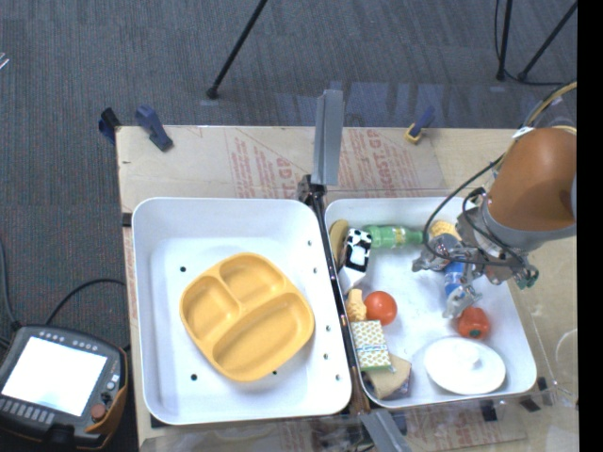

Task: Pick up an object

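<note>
Tabletop (pixel 236 158): carries two bins side by side.
Left bin (pixel 155 252): holds a divided plate (pixel 247 315) near its middle.
Right bin (pixel 523 347): holds all remaining items.
Bottle (pixel 391 237): lies on its side near the far wall.
Tomato (pixel 380 307): left of centre, just behind the sponge (pixel 370 345).
Second tomato (pixel 473 322): right side, just behind the lid (pixel 464 365).
Hand (pixel 459 285): in the right bin, between bottle and second tomato.

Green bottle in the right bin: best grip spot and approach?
Grip the green bottle across its mid-body, coming straight down from above. It lies on its side along the bin's far wall, with a black-and-white object at its left end, so the right half looks freer for the fingers.
</note>
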`<state>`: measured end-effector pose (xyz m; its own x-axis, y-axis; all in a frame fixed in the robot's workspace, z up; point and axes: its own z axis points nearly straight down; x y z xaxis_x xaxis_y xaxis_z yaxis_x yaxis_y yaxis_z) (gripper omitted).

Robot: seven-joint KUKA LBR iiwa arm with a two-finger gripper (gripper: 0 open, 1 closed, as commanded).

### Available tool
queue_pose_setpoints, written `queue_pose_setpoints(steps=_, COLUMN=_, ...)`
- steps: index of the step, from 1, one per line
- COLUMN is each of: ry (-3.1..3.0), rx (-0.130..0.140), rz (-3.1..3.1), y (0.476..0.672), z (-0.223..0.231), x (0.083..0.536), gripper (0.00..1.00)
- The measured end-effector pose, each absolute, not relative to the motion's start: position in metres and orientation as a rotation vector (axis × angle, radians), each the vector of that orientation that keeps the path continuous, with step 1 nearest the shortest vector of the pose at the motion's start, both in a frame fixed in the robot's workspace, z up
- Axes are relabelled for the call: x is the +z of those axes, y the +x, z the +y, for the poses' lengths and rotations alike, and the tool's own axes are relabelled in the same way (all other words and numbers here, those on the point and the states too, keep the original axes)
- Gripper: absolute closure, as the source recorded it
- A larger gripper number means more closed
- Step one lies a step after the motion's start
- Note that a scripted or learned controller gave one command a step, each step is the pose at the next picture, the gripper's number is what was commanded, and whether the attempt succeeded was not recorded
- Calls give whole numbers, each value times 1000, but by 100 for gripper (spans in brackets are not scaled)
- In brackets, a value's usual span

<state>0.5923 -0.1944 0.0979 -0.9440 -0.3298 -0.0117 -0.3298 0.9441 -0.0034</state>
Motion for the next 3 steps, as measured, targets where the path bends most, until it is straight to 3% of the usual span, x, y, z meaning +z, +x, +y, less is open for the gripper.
queue_pose_setpoints(steps=1, ry=-585, rx=-1, rz=3081, y=596, z=-209, x=88, gripper=0)
queue_pose_setpoints(steps=2, ry=-583, rx=-4, rz=3072, y=599, z=-208, x=99, gripper=100)
queue_pose_setpoints(steps=3, ry=-583, rx=-3, rz=3073, y=598, z=-208, x=99, gripper=0)
